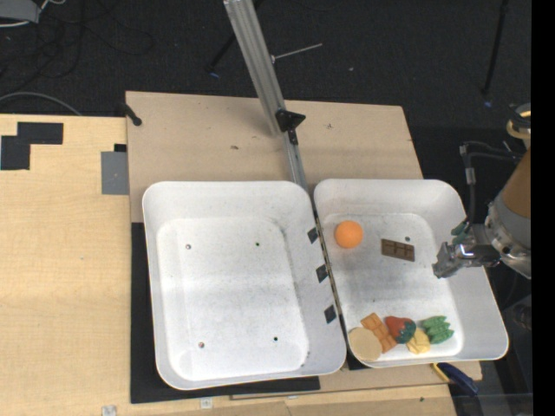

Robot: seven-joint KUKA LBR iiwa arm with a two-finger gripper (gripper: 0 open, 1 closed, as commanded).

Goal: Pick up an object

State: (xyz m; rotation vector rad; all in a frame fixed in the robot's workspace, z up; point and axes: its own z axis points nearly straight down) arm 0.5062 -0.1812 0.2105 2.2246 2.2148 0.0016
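Single fixed camera above bench (347,137), angled down, mid-distance; both bins (234,362) centre frame, arm (520,206) at right edge.

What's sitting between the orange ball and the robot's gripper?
A small brown block lies between the ball and the gripper, on the bin floor, seen from above.

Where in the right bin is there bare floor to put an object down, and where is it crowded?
In the right bin, bare floor lies between the orange ball and the brown block above and the toy pile at the near rim. The near rim is crowded. The gripper hangs at the right wall.
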